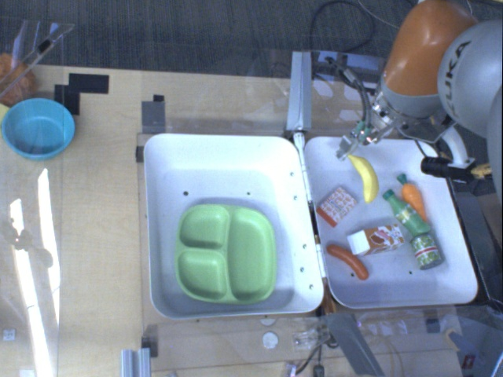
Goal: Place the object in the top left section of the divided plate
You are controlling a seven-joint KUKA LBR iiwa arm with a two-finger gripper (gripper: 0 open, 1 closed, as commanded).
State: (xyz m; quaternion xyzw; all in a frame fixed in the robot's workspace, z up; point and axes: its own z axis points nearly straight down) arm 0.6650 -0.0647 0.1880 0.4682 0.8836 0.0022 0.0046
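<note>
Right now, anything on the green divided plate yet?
No. The divided plate lies bare in the left bin; the banana sits in the right bin.

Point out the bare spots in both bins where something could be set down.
Left bin: the whole strip above the green plate is bare, and all three plate sections too. Right bin: only the floor below the sausage and bottle is bare. Its middle is crowded: banana, carrot, box, carton, with the gripper above the banana.

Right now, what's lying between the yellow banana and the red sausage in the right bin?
In the camera view, a small red-and-white checked packet lies between the yellow banana and the red sausage, with a white-and-brown carton just right of that line.
</note>
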